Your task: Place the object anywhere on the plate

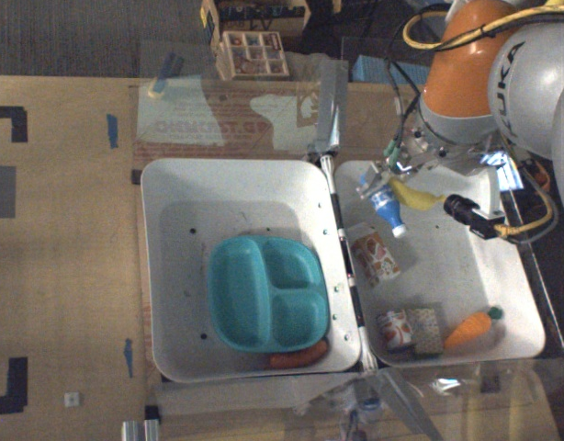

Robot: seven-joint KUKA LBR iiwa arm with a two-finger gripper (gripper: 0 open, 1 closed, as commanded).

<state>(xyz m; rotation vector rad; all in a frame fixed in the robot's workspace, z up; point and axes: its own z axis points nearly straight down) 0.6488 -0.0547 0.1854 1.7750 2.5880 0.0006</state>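
Gripper (399, 165) over right bin (466, 274) far edge; jaw state indiscernible. Bottle (386, 207) lies just below, beside banana (415, 196). Judged light, rigid, slippery; grasp mid-body. Plate (264, 292) in left bin (172, 246).

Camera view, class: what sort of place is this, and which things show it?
Probably a robotics lab's pick-and-place test bench. A KUKA arm reaches over two white bins; one holds a teal divided plate, the other toy items such as a plush carrot; blue tape marks dot the bench.
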